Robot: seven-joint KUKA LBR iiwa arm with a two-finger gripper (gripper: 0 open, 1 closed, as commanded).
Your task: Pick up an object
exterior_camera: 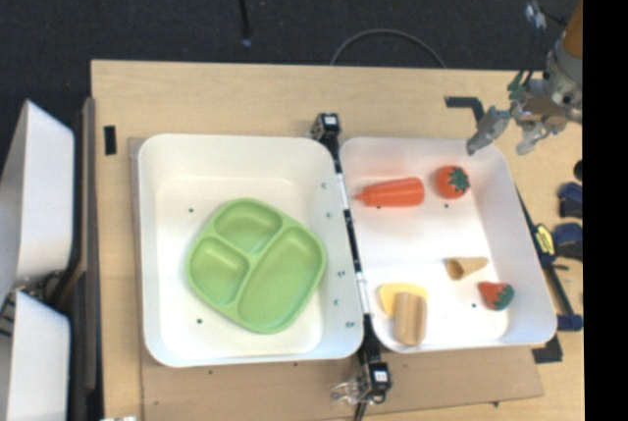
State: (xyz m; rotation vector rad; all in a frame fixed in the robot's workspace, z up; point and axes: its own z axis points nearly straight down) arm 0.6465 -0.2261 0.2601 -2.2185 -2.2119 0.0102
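The right bin (491, 164) holds several toy foods: an orange carrot (392, 192), a red tomato with a green top (451, 181), a small tan cone (467, 266), a strawberry (497, 294), a yellow cheese wedge (397, 295) and a tan cylinder (409, 319) lying against it. My gripper (505, 138) hangs above the bin's far right corner, up and to the right of the tomato. Its two fingers are spread apart with nothing between them.
The left bin (167, 174) bears a green divided plate (257, 264). Black clamps (327, 126) sit at the seam between the bins, front and back. Blue clips (569, 198) lie on the bench to the right.
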